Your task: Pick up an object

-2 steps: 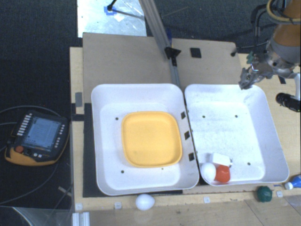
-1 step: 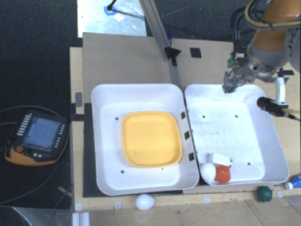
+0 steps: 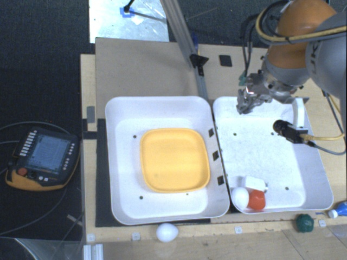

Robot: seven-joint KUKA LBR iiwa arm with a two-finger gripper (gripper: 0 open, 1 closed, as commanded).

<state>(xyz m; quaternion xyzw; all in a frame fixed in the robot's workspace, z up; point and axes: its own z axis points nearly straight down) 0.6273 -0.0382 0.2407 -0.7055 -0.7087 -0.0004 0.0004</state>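
From the camera above, looking down at a slant, we see a pale brown worktop (image 3: 146,64) carrying two shallow white bins side by side, their inner rims touching.

The left bin (image 3: 116,145) holds a yellow plate (image 3: 175,160), square with rounded corners, lying flat near the bin's middle.

The right bin (image 3: 260,150) is mostly bare white floor. Three small things sit bunched in its near left corner. A white ball (image 3: 240,197) lies closest to the corner. An orange-red object (image 3: 256,200) is just beside it on the right, and the two seem to touch. A small white block (image 3: 256,183) sits just behind them, partly over the orange-red object.

The arm (image 3: 303,20) reaches in from the right, grey with a broad orange band above the wrist. Its gripper (image 3: 244,106) points down and to the left over the far left corner of the right bin, close to the rim. It is well apart from the three things in the near corner and from the plate. We see nothing held in it. Whether it is open or closed we cannot tell, as the tip is small and dark.

On the worktop in front of the bins, a white egg-shaped object (image 3: 167,232) lies just before the left bin's front rim. A dark green ball (image 3: 304,222) lies beyond the right bin's near right corner.

Off the worktop to the left, a handheld control pendant (image 3: 40,160) with a screen rests on dark floor.
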